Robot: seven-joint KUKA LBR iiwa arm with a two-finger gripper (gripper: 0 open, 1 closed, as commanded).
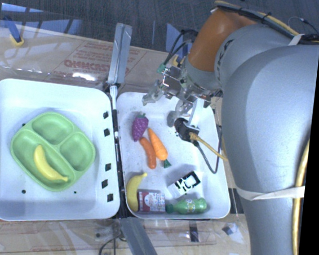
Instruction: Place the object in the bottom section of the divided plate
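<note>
A green divided plate (82, 144) lies in the left bin, with a yellow banana (47, 164) in its bottom section. In the right bin lie purple grapes (140, 126), two orange carrots (155, 145), a second banana (134, 187), a green bottle with a red label (168, 203) and a small black-and-white box (185, 181). My gripper (165, 98) hangs over the top of the right bin, above and to the right of the grapes. I see nothing between its fingers.
The grey arm (260, 135) with its orange band covers the right side of the view and the right bin's right edge. A metal divider (120, 57) stands between the two bins (3, 107) at the back. A cable (208, 146) trails from the wrist over the right bin.
</note>
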